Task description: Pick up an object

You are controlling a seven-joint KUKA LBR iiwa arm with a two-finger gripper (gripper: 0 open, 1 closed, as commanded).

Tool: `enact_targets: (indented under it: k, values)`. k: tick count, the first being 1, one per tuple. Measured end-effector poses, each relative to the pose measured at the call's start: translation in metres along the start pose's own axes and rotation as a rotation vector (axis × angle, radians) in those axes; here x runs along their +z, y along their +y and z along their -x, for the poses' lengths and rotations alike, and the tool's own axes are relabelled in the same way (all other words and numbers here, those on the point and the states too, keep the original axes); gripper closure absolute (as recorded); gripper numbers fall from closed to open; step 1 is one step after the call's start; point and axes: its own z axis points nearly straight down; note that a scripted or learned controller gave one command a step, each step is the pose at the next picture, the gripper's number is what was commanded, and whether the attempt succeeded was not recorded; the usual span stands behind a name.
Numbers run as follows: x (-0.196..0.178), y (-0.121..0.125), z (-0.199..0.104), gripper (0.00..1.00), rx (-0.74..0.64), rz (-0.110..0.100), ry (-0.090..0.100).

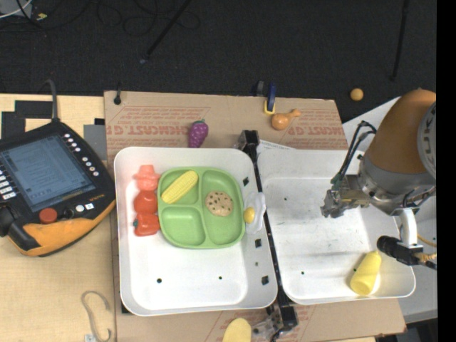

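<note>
My gripper (pixel 333 206) hangs low over the right bin (pixel 313 251), near its right-hand middle, below the grey arm with the orange band (pixel 399 137). A yellow toy (pixel 366 273) lies in that bin's near right corner, apart from the gripper. The left bin (pixel 185 298) holds a green divided plate (pixel 189 231) carrying a yellow corn cob (pixel 178 185) and a cookie (pixel 219 203). A red and pink toy (pixel 145 201) lies against the plate's left side. A small yellow piece (pixel 250 215) rests at the left bin's right rim.
On the cardboard behind the bins lie purple grapes (pixel 198 132) and an orange gourd (pixel 283 119). A control pendant (pixel 46 184) sits left of the bins. A yellow object (pixel 237 330) lies at the front edge, and a metal hook (pixel 96 312) at the front left.
</note>
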Motion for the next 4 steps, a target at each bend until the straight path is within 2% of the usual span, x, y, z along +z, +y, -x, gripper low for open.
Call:
enact_targets:
  k: [1,2,3,4]
  values:
    - [-0.050,0.001,0.011,1.00,0.003,0.001,-0.001]
    - [-0.071,0.001,0.013,1.00,0.000,-0.002,0.000]
    - [-0.080,-0.025,-0.031,1.00,-0.004,-0.005,0.003]
    - [-0.067,-0.044,-0.069,1.00,-0.002,-0.007,0.002]
